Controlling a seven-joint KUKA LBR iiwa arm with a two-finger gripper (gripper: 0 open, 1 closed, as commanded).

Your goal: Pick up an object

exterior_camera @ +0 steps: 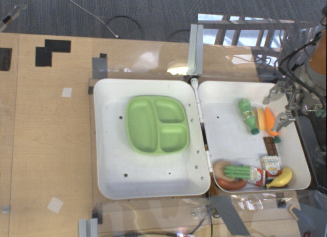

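Counter [46,144]: tan surface carrying two white bins side by side, their inner rims touching at the centre divider.

Left bin [110,180]: holds one green divided plate [156,124], set near the middle with bare white floor on all four sides.

Right bin [225,139]: its floor beside the divider lies bare. Objects crowd the edges away from the divider. A green bottle [248,115] lies tilted, and an orange carrot [269,121] lies just beside it on the side away from the divider. A dark bar [270,145] lies below the carrot. Along the near rim sit a reddish sausage [230,183], a green bundle [241,171], a small carton [271,164] and a yellow banana [282,179], packed touching.

Claw [285,109]: at the right bin's outer edge, over the carrot, fingers spread, nothing between them.
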